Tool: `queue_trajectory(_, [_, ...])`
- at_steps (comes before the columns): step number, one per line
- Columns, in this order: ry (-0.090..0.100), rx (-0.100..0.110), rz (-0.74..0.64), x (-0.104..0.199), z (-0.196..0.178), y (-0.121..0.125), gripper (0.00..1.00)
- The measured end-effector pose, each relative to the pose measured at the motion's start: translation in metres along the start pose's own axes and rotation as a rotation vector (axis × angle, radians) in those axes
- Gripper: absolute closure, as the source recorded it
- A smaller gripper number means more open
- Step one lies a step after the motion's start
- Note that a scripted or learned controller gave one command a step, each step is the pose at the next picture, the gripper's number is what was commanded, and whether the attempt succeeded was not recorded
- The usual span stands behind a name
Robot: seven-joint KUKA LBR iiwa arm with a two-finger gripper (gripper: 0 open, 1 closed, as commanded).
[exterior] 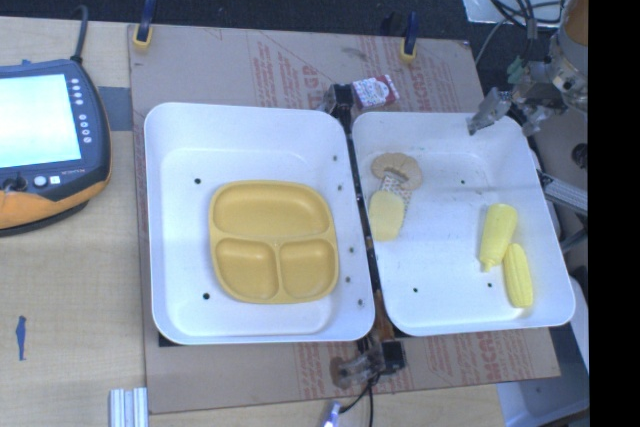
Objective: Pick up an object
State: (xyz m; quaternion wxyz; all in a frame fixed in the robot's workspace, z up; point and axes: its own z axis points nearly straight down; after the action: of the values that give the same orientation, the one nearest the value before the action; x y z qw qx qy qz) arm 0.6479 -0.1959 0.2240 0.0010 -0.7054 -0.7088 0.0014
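The two-finger gripper (487,118) hangs at the far right corner of the right shallow white plastic bin (450,307), above bare floor and well apart from every object, so the pick appears to be at its approach stage with nothing held; whether the fingers stand apart or together cannot be told at this size. Candidates lie in that bin: two bumpy yellow toy corn cobs (497,234) (518,274), glossy and cylindrical, touching end to side near the right wall, and by the left wall a flat tan bread-like piece (395,167) with a pale yellow rounded block (386,214) just nearer. The left white bin (170,305) holds a smooth yellow three-compartment plastic tray (273,241). The next move likely calls for travelling nearer over one cob, turning the jaws across its narrow width, then descending. The cobs' round, slick sides could roll away.
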Motion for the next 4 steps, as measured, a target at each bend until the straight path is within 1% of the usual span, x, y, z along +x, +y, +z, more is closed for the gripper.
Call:
queue_trajectory(1, [0.000, 0.002, 0.000, -0.016, 0.071, -0.118, 0.00])
queue_trajectory(2, [0.001, 0.001, -0.001, 0.001, 0.133, -0.140, 0.00])
queue_trajectory(3, [-0.001, 0.002, -0.005, 0.000, 0.123, -0.140, 1.00])
queue_trajectory(4, [0.000, 0.000, -0.003, 0.055, 0.060, -0.161, 1.00])
